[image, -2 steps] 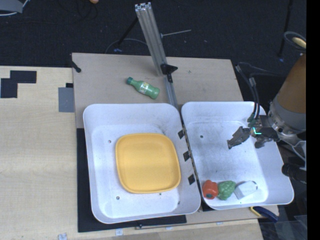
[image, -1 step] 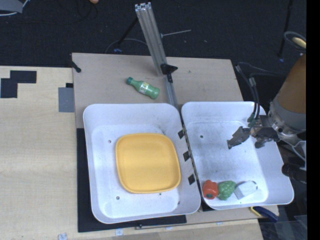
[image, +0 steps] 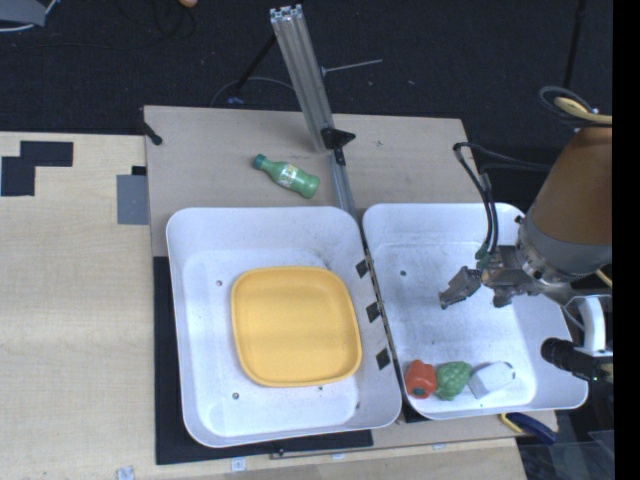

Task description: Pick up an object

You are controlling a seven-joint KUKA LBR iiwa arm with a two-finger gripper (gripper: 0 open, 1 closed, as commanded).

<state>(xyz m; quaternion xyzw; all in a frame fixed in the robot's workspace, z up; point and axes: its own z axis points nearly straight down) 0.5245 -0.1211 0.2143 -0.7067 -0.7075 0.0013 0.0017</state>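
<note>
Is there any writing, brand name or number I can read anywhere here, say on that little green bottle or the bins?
None can be read.
green bottle, lying on the bench behind the left bin: a pale label band, too small and blurred to read.
yellow plate: plain, no marks.
red, green and white items in the right bin: no legible text.
end effector: no legible markings.

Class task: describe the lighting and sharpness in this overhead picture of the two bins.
Camera view: even, soft light; the white bins look bright without harsh glare; the floor beyond the bench is dark; the yellow plate is fairly sharp, while the gripper looks slightly blurred.
</note>
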